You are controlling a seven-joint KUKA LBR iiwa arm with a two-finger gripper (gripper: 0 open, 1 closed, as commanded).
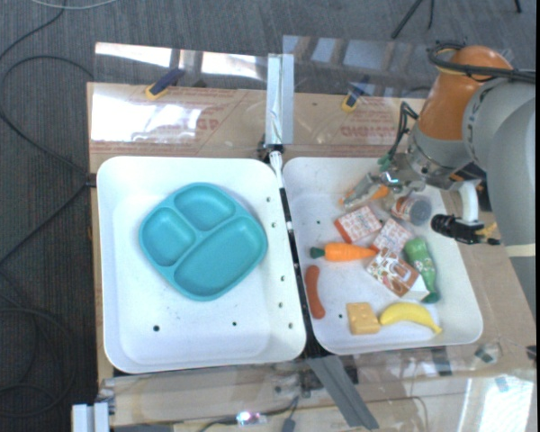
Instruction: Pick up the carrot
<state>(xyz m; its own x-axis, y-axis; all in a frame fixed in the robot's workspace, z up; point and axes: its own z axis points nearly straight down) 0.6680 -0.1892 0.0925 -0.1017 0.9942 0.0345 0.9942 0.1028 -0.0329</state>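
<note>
While the left bin (117, 241) carries a blue plate (204, 239), the right bin (468, 327) carries the task items. At its left edge lies a sausage (315, 292). The carrot (346, 253) lies flat just right of that, green stub to the left, tip touching a wafer pack (358, 225). It appears to be a light, rigid, smooth toy; grip it across the thick middle, fingers spanning the short axis, since the taper may slip. Cheese (363, 318), a banana (410, 314) and a green item (422, 261) sit further right. The hand (387, 180) hovers at the bin's far edge, well apart from the carrot; its opening cannot be determined.
</note>
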